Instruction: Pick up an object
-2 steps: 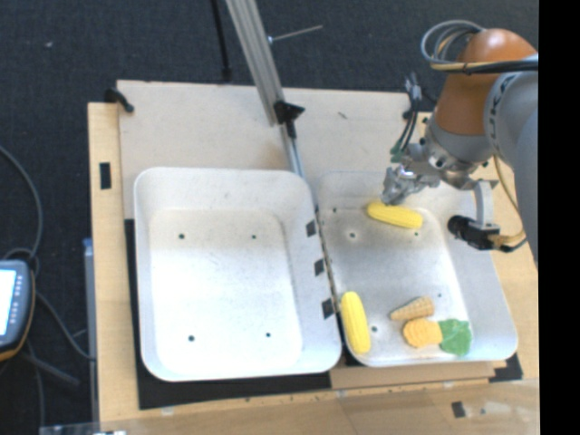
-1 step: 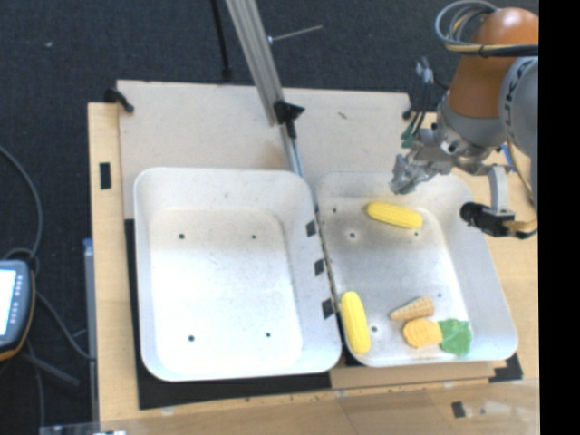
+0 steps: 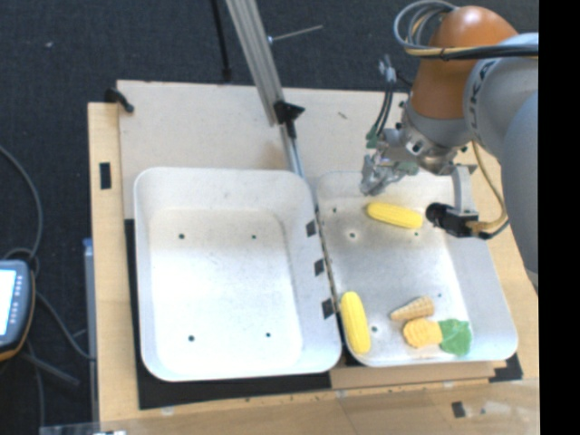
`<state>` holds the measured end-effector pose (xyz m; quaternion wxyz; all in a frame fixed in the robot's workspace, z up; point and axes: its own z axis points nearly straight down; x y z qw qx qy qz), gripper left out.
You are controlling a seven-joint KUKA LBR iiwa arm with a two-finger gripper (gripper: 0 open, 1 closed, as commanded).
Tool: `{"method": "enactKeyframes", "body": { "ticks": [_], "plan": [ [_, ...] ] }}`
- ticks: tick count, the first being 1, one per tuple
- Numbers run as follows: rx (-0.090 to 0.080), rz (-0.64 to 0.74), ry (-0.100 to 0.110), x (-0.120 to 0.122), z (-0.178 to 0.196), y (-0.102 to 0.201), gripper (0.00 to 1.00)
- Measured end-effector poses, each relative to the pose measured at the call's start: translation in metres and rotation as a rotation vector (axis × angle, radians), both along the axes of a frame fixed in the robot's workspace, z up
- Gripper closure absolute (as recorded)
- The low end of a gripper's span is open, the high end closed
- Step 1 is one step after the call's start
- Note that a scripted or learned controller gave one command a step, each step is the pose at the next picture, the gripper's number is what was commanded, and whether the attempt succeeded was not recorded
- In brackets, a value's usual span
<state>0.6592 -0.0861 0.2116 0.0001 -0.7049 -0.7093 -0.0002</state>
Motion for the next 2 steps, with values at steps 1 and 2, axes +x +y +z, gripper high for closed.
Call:
{"method": "enactKeyframes", "body": {
  "ticks": [1,2],
  "plan": [
    [0.001,0.001,0.000,-0.003,0.002,0.058,1.00],
    [0.001,0.001,-0.003,0.011,0.013,0.109,1.00]
  ]
}}
